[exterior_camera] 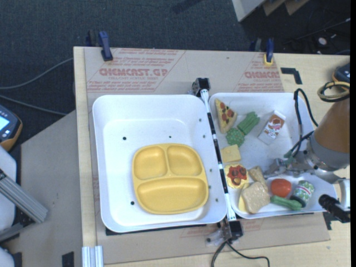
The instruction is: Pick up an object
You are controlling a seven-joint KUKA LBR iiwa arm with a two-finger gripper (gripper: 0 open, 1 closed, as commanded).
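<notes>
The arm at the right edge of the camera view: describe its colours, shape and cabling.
The arm is a rounded, cylindrical body, with a broad orange band uppermost and a grey section beneath it toward the wrist. A thin black cable loops up beside it. The gripper is a small grey metal assembly with greenish touches; finer markings are too small to make out.

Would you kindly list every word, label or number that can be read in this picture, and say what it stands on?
"CHEMCAST GP": red print on the brown sheet behind the left bin, repeated in rows; the smaller lines are too blurred to read.
"CHEMC...": the same print, cut short, behind the right bin.
Small carton: red and white label, too small to read.
Small can: label too blurred to read.
</notes>
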